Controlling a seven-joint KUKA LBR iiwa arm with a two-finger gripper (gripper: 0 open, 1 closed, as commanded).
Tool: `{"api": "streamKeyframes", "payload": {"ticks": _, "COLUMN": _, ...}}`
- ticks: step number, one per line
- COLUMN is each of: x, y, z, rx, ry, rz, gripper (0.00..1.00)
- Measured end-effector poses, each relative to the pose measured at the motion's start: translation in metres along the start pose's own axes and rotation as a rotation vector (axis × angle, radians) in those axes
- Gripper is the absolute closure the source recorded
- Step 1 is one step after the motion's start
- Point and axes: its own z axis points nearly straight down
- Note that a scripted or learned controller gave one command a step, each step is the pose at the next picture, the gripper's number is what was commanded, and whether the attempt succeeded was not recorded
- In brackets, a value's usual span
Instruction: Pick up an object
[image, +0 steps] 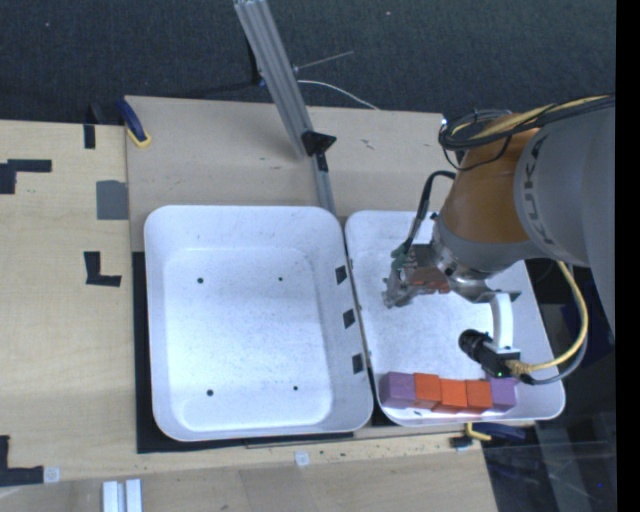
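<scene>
Evidently nothing is yet being carried, since the gripper (398, 290) is being held over the middle of the right bin (372, 240), its state untellable, while the coloured blocks (450, 391) are being left along the bin's near edge.

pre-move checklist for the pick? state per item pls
1. Targets present: ok. A row of purple and orange blocks lies at the right bin's near edge.
2. Gripper over the blocks: not ok. It hangs above bare bin floor, farther back than the row.
3. Anything between the fingers: cannot tell.
4. Blocks apart enough to take one: not ok. They sit touching in a line against the bin wall.
5. Cable away from the blocks: cannot tell; it loops close by the row's right end.
</scene>
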Motion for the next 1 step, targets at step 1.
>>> {"api": "streamKeyframes", "payload": {"ticks": 1, "x": 0.0658, "y": -0.0351, "z": -0.0243, "rx": 0.009, "ry": 0.002, "rz": 0.0, "gripper": 1.0}}
